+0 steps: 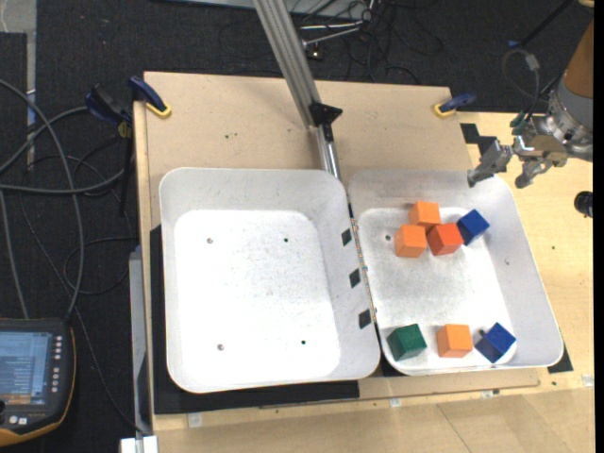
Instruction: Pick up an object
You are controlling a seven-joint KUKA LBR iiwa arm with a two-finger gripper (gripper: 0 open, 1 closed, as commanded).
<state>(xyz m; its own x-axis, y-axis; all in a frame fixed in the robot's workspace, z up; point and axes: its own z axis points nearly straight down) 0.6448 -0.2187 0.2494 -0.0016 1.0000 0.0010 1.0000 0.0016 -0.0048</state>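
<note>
My gripper (505,171) hangs above the far right corner of the right bin (528,281), its two dark fingers spread apart with nothing between them. Below and left of it, near the bin's far end, lies a cluster of cubes: two orange cubes (424,213) (410,241), a red-orange cube (444,239) and a blue cube (473,225). Along the near edge sit a green cube (408,341), an orange cube (455,340) and a blue cube (495,342).
The left bin (189,253) lies beside the right one on the wooden bench. A metal pole (288,45) slants in from the top to the gap between the bins. Clamps sit at the bench's far corners.
</note>
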